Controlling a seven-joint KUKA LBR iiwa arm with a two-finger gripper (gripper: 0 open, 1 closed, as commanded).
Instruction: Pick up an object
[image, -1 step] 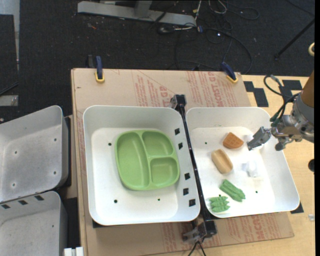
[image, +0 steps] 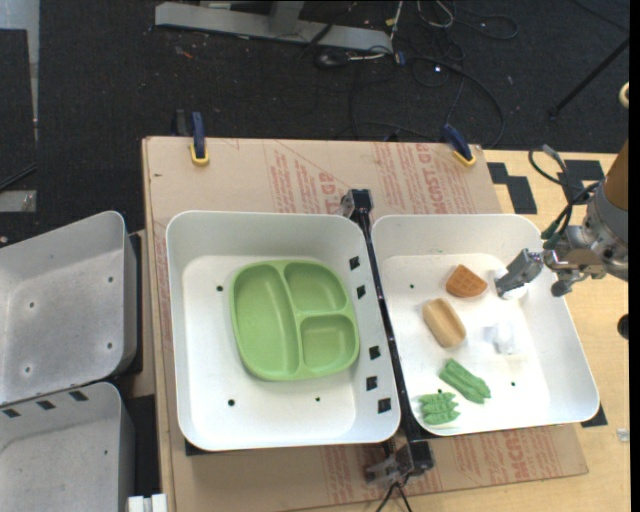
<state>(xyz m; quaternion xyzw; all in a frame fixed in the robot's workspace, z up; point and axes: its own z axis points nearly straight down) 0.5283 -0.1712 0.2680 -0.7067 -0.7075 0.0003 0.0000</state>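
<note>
Bins sit side by side on a cardboard sheet (image: 260, 180). The left bin (image: 190, 300) carries a green tray (image: 295, 320) with three compartments, lying flat near its middle. The right bin (image: 560, 370) bears the loose things: an orange wedge (image: 466, 282) toward 12 o'clock, a tan roll (image: 444, 323) just below it near the bin's centre, a small white piece (image: 503, 337) toward 3 o'clock, and two green pea pods (image: 455, 393) toward 6 o'clock, one touching the front wall.

The arm (image: 612, 215) comes in from 3 o'clock. Its gripper (image: 536, 272) hangs over the right bin's upper right part, just right of the wedge and above the white piece. Its fingers stand apart with nothing between them; the near finger (image: 517, 273) points down toward the bin floor.
</note>
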